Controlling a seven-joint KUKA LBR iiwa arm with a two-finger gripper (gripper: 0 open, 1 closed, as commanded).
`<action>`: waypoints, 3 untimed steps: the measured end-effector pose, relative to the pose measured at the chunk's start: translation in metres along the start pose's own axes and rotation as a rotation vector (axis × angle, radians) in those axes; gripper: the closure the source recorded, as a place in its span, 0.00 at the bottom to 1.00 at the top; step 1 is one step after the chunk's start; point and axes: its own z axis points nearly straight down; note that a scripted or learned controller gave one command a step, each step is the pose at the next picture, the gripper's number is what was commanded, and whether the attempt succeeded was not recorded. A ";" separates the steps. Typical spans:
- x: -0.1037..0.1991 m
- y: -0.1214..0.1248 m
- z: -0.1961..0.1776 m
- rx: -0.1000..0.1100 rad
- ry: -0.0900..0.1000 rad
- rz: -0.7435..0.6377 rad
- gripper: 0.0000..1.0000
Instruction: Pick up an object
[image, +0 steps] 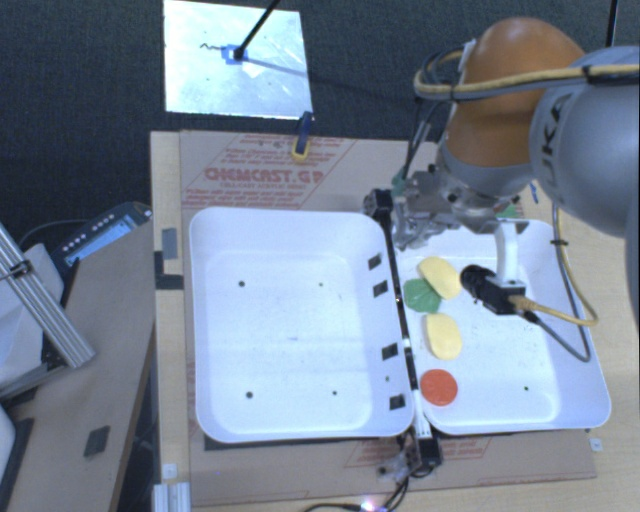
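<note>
Several small objects lie along the left side of the right bin. A pale yellow piece partly overlaps a green piece. Below them sit a second yellow piece and an orange-red disc. My gripper hangs over the right bin's upper left corner, just above the first yellow piece and close to the divider between the bins. Nothing shows in its grasp. The arm's grey body and orange band hide the back of the right bin.
The left bin lies beside the right one, with black clips along the shared wall. A black fitting with a yellow cable hangs from the arm over the right bin. A cardboard sheet underlies both bins.
</note>
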 end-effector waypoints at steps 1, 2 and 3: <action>-0.079 0.042 -0.151 -0.018 -0.006 0.011 1.00; 0.043 0.068 -0.189 -0.004 0.004 -0.009 1.00; 0.130 0.082 -0.131 0.008 0.002 -0.006 1.00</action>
